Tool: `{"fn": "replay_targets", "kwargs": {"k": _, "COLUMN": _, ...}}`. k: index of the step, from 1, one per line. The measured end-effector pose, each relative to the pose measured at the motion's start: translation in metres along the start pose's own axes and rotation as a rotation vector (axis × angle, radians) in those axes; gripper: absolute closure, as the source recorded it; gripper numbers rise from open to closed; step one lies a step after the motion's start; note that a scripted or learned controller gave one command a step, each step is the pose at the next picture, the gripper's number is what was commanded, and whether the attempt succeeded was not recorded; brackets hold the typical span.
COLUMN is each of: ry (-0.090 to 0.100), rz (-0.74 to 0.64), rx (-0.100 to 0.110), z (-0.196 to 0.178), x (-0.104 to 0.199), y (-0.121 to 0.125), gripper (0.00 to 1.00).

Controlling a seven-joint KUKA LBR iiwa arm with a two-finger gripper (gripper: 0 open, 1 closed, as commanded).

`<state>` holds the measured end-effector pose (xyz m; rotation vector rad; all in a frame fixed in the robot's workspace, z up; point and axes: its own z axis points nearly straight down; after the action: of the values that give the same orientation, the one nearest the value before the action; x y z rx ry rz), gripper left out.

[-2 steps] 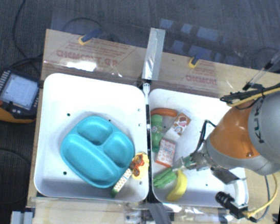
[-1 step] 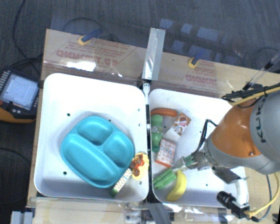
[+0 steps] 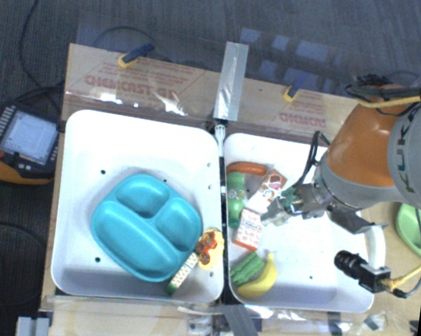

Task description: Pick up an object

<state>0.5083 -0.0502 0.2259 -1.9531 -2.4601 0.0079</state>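
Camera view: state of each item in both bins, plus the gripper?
Blue divided plate: upright, flat in left bin, compartments bare.
Snack packet: leaning on the divider beside the plate.
White carton: lying flat in right bin.
Banana: lying at right bin's front edge, touching the green vegetable.
Sausage: lying at right bin's back.
Gripper: low over the carton pile, nothing visibly held.

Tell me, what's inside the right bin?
The right bin holds a banana, a green vegetable, a small carton and more toy food at its left wall. The gripper hangs over them, covering whatever lies beneath.
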Motion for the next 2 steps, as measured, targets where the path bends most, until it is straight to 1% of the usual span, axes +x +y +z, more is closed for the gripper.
{"fn": "replay_targets", "kwargs": {"k": 1, "ry": -0.001, "rz": 0.001, "rx": 0.000, "z": -0.0001, "x": -0.0005, "y": -0.0001, "gripper": 0.00}}
{"fn": "replay_targets", "kwargs": {"k": 2, "ry": -0.003, "rz": 0.000, "rx": 0.004, "z": -0.0082, "x": -0.0008, "y": -0.0004, "gripper": 1.00}}
